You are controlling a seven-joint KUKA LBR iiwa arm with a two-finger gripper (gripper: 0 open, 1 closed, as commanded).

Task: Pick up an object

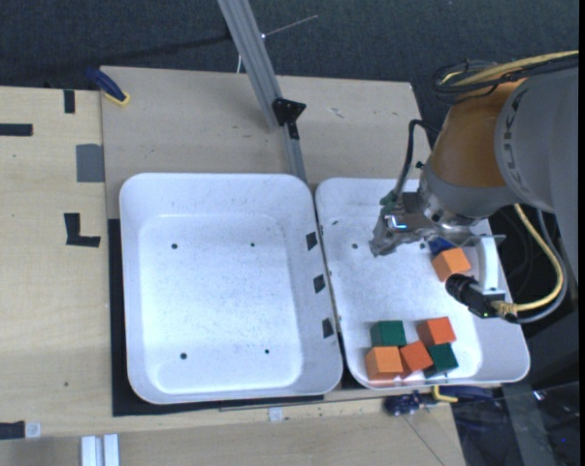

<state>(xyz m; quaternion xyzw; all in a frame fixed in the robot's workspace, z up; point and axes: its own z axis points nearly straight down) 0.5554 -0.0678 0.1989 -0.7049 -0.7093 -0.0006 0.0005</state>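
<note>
My gripper point(384, 241) hangs over the upper middle of the right bin point(360, 289), under the grey arm with its orange band point(471, 149). An orange block point(453, 262) lies just to the gripper's right, apart from it, near the bin's right wall. At the bin's near end sits a cluster of blocks: a green one point(388, 333), an orange one point(437, 330), two more orange ones point(383, 361) point(415, 356) and a second green one point(443, 357). The bin floor below the gripper is bare white.
The left bin point(214, 289) stands beside the right one, sharing a raised rim. A slanted metal pole point(258, 51) crosses the bench behind the bins. Yellow and black cables point(525, 304) loop at the right bin's right edge.
</note>
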